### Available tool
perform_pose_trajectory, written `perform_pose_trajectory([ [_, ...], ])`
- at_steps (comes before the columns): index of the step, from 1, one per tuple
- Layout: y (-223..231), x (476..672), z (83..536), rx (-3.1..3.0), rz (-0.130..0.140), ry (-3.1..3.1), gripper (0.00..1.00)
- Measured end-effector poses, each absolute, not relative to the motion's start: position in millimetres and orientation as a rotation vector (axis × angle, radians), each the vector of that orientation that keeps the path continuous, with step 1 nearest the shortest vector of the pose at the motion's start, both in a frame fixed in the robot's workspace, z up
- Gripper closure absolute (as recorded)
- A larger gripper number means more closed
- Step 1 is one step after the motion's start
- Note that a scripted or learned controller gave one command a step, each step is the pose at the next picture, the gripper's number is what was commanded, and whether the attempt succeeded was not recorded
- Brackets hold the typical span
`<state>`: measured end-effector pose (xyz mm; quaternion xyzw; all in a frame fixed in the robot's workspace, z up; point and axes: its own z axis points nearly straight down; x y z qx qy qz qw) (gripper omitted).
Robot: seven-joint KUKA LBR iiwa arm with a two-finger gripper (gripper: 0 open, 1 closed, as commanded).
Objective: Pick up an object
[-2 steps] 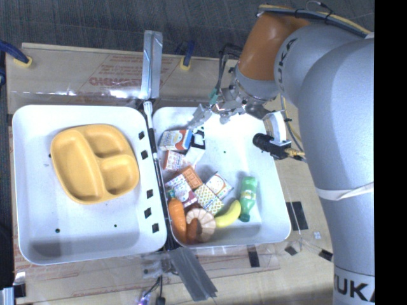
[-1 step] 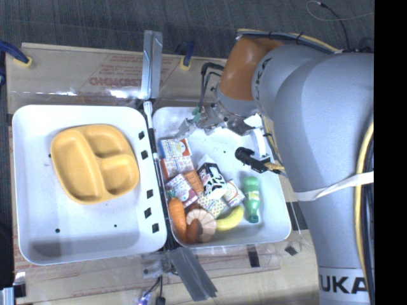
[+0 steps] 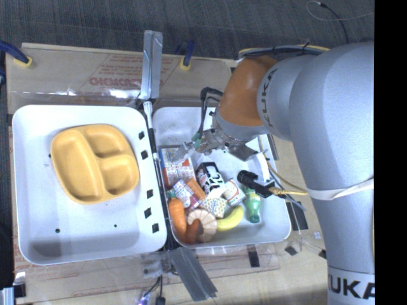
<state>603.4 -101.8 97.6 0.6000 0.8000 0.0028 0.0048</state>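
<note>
My gripper [image 3: 198, 143] hangs low over the upper middle of the right bin [image 3: 170, 121], under the orange wrist band. Just below it lies a pile of toy foods. A red and white packet [image 3: 177, 170] sits closest, at the gripper's lower left. A black and white item [image 3: 213, 178] lies to the gripper's lower right. Further down are an orange carrot [image 3: 177, 216], a yellow banana [image 3: 231, 220], a green bottle [image 3: 253, 210] and a tan ridged piece [image 3: 203, 223]. I see nothing held in the gripper.
The left bin [image 3: 38, 234] holds a yellow divided plate [image 3: 94, 162]. The grey arm covers the right bin's right side. Metal clamps stand on the divider between the bins.
</note>
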Motion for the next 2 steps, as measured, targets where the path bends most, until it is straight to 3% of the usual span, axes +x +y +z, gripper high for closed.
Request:
perform_pose_trajectory([
  [1,-119.6,547.8,97.6,1.979,0.010,2.429,0.00],
  [2,-120.2,548.1,106.9,1.973,0.008,2.432,1.00],
])
